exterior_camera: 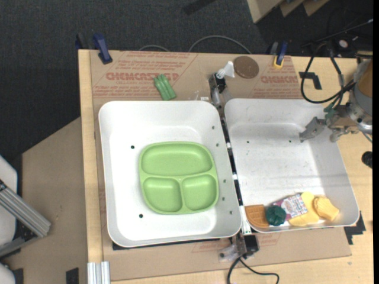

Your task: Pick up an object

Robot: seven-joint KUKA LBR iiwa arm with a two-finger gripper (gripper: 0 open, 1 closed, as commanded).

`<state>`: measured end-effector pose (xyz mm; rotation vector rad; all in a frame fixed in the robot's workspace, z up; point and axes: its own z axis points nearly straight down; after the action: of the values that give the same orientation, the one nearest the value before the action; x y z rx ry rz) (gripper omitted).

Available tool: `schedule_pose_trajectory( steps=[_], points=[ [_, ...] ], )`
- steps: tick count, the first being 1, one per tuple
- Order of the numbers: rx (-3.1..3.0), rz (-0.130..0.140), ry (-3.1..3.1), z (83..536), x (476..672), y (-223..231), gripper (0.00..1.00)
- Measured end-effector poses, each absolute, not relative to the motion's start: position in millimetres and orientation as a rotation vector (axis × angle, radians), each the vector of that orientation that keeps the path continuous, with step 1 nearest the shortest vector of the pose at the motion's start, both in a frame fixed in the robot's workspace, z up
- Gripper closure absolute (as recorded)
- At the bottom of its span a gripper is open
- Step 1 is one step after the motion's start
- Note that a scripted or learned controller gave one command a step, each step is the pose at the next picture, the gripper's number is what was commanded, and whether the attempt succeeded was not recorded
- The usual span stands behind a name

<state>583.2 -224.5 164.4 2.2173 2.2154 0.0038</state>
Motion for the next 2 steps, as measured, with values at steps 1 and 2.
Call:
schedule_pose_trajectory(
  steps=[1, 2],
  points=[
    [2.226, -0.004, 2.226, 80.3, 563.7, -215.3, 0.0],
    [2.234, -0.001, 2.242, 84.7, 668.2, -218.0, 0.0]
  ],
)
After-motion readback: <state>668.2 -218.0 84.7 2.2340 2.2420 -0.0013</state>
